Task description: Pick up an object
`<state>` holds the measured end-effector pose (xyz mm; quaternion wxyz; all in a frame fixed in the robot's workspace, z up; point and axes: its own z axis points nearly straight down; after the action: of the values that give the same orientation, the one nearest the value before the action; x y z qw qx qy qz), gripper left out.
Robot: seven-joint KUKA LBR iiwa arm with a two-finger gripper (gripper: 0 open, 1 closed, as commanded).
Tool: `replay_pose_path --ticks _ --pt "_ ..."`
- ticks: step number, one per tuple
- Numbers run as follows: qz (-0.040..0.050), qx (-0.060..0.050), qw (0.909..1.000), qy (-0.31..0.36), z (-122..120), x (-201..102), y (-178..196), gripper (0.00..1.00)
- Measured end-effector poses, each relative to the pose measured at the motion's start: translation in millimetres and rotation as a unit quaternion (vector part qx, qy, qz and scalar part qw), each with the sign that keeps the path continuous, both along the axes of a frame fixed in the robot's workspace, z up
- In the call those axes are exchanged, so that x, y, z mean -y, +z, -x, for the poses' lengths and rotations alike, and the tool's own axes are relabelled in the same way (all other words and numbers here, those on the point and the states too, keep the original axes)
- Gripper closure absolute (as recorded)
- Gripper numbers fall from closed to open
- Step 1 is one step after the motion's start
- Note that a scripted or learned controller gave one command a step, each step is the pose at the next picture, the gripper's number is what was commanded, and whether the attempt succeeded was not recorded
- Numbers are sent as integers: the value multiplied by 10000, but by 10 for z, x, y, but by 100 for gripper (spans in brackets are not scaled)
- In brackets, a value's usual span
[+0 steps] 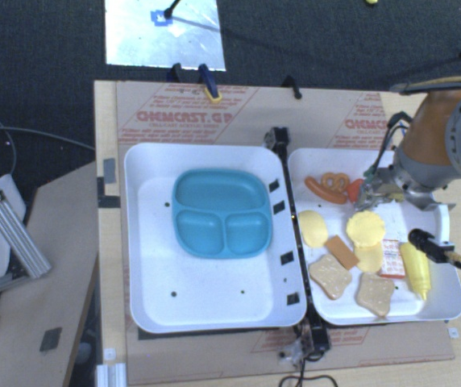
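Observation:
My gripper (374,189) hangs over the back part of the right bin (453,303), below the grey wrist and the orange band. It is just above a round yellow piece (367,227) and next to a small red piece (355,190). Left of it lie a red sausage (324,189) and a pretzel (339,181). In the same bin there are a pale yellow piece (313,228), an orange block (342,251), two bread slices (330,275) (375,293), a red and white packet (392,258) and a yellow corn cob (417,269).
The left bin (146,297) holds a blue divided plate (221,214). A black divider with clips (288,224) runs between the bins. A black part with a white bracket (432,244) juts over the right bin's right side. A metal frame (5,224) stands at far left.

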<state>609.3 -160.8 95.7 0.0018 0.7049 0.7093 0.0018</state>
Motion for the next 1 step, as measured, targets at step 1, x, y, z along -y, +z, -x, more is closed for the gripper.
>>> replay_pose_path --ticks 1 --pt "-6 -21 10000 14 -53 -561 -114 100"
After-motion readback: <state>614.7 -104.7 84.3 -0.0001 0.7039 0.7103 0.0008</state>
